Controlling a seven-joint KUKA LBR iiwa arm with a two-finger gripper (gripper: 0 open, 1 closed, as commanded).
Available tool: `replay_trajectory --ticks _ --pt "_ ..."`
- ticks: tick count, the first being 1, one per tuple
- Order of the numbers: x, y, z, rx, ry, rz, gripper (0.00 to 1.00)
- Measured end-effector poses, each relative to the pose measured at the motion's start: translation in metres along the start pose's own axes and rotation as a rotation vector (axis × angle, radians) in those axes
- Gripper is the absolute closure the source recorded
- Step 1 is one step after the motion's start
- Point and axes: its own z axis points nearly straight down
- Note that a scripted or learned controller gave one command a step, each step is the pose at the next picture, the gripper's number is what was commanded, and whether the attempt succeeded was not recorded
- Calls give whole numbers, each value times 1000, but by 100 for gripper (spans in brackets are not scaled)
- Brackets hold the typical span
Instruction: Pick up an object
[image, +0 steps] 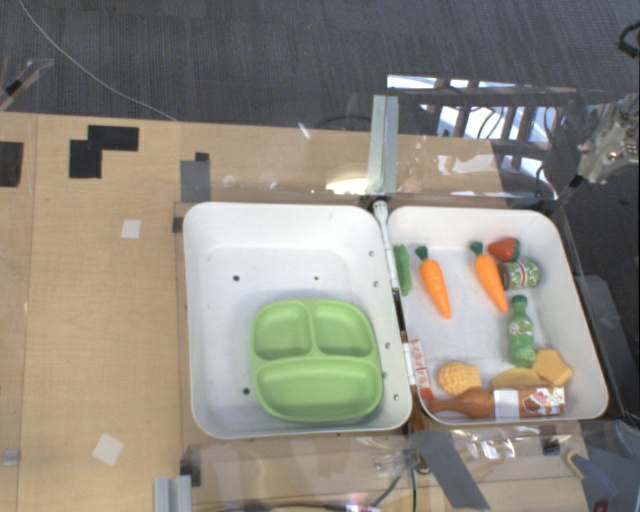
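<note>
Tool top right, carrots below-left

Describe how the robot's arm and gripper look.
The gripper is at the view's upper right edge: a small, pale grey, blocky metal assembly with a dark cable curving below it. It is too small and blurred to read any markings.
</note>
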Motion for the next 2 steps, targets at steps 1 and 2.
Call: replay_trajectory --ticks 1,2 --pt "-15 0 -68 3 -13 64 100" --pt "-20 0 -91 3 -9 26 100"
